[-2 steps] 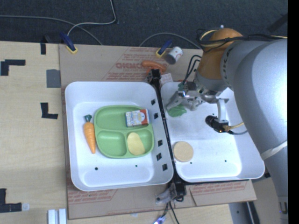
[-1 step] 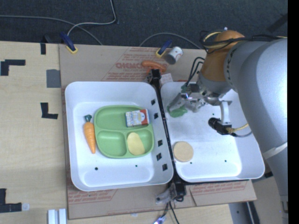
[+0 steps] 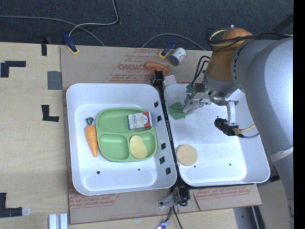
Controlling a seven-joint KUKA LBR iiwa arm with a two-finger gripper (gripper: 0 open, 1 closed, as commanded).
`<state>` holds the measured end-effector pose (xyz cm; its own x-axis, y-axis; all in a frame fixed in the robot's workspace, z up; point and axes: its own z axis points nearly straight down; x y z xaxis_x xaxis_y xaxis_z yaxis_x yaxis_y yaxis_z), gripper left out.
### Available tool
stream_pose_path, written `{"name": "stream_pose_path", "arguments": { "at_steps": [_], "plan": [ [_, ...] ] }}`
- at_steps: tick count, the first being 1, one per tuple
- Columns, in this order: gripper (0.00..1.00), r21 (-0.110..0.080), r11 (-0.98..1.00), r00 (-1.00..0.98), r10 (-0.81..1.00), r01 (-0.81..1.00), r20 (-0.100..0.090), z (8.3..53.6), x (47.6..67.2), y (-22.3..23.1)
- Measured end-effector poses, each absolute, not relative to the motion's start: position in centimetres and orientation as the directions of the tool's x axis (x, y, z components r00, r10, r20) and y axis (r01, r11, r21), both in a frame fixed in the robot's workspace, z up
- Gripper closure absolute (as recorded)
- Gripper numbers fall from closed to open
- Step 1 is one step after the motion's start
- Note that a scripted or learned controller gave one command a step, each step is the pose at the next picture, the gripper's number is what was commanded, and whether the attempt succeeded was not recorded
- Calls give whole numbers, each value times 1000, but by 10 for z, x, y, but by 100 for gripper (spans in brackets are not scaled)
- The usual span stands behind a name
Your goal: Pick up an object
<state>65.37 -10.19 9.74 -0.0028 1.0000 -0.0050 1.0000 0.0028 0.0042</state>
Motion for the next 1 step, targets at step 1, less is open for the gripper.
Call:
{"name": "stream_pose_path", "arguments": {
  "at_steps": [1],
  "plan": [
    [100,1,3,-3,1000,1000,1,185,620,-48]
  ]
}}
